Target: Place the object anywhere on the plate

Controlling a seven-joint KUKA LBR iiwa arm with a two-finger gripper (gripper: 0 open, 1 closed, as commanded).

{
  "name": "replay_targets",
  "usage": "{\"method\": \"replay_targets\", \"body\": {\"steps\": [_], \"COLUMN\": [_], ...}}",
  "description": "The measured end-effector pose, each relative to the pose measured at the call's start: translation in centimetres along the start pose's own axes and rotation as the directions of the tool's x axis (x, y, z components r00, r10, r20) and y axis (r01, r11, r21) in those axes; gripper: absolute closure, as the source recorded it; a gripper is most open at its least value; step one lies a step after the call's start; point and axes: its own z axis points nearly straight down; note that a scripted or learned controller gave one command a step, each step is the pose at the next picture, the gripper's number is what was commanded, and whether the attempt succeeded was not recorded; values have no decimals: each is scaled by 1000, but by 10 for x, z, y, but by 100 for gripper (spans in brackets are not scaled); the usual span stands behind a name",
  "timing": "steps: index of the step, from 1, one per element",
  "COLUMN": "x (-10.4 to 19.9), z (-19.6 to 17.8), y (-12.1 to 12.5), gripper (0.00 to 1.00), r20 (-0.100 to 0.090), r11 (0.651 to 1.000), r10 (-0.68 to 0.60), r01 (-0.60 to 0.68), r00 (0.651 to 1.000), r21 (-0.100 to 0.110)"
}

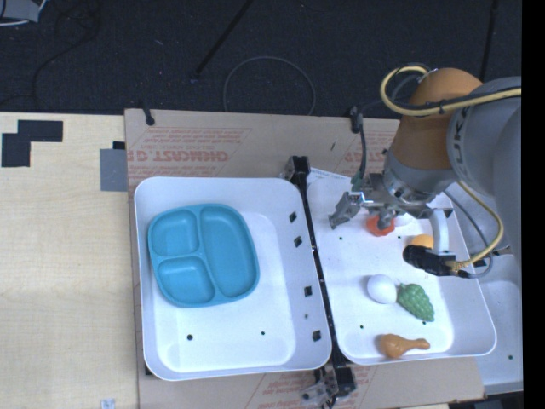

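Now: the grey arm reaches in from the right of the frame.
Claw: the claw (372,210) hangs low over the right white bin (341,313), right above a small red-orange toy (381,225). I cannot tell if it is wide, narrow or holding the toy.
Plate: the blue plastic plate with three parts (203,254) lies in the left white bin (162,348).
Other toys: a white egg (382,290), a green bumpy toy (417,302) and an orange drumstick toy (402,344) sit lower right.
Handling: the red-orange toy looks light, smooth and round, so it may slip; pinch its middle.
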Motion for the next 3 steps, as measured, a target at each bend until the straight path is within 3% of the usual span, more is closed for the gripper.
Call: {"method": "replay_targets", "body": {"steps": [2,3], "x": [1,0], "z": [76,65], "y": [-7,-7], "gripper": [0,100], "r20": [0,-1], "r11": [1000,1000], "r10": [2,7], "r01": [-2,-7], "r00": [1000,1000], "r21": [1,1]}}
